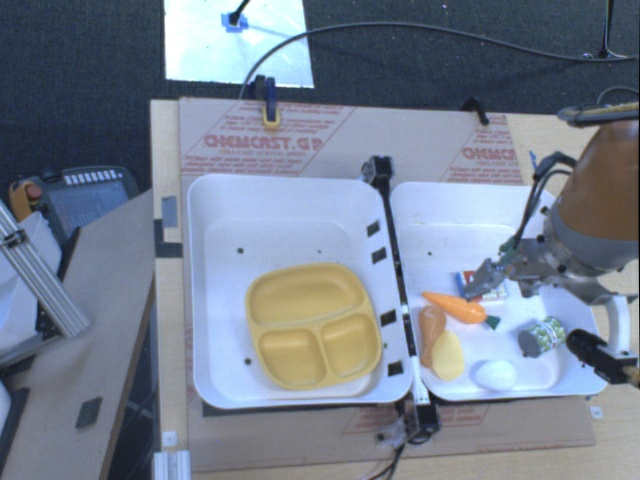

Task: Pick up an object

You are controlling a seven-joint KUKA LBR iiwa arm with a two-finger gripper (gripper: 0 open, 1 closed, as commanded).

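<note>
Just above carrot (455, 306), jaws (488, 280), right bin (440, 213), yellow tray (313, 324) left.

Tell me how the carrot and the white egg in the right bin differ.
The carrot is orange, long and tapered with a green tip; the egg is plain white and rounded. The carrot lies near the bin's middle, just below the end effector, while the egg sits by the near wall. Both lie loose in the right bin, apart from each other.

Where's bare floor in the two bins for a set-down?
Left bin: a bare strip behind the yellow tray. Right bin: rear half bare, behind the gripper. Crowded in front: carrot, egg, can.
</note>
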